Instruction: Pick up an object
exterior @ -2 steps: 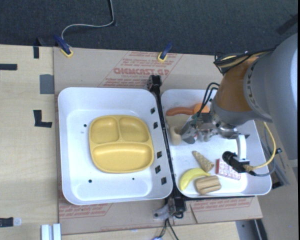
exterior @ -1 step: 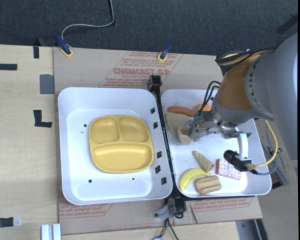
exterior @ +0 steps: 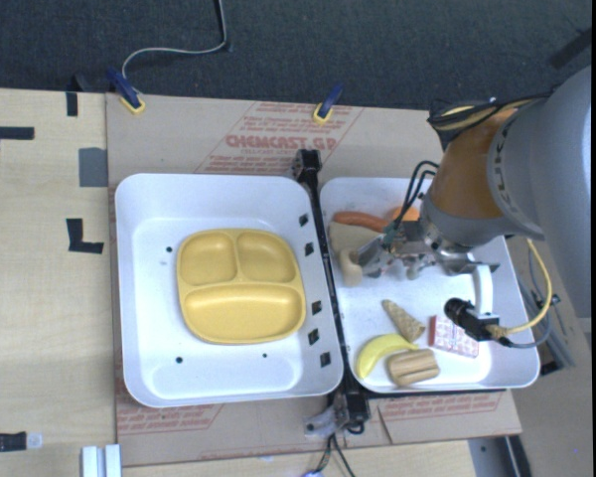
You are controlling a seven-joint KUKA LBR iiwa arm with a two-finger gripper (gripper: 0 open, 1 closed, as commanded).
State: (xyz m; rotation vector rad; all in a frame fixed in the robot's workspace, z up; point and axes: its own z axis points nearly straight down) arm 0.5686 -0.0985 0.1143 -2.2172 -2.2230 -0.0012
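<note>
You look down on a pale wooden table [exterior: 40,296] marked with dark tape pieces [exterior: 79,235], a printed brown cardboard sheet [exterior: 268,137] clipped at its far edge by two blue-and-yellow clamps [exterior: 127,91]. Beyond lies dark grey carpet [exterior: 377,28], crossed by a thin cable [exterior: 215,18]. Even, soft light.

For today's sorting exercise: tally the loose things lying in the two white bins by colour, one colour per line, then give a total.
Yellow: 2, divided plate, banana
Orange: 1, carrot
Tan: 3, cone, bread roll, piece by the gripper
Red and white: 1, card
Total: 7
</note>
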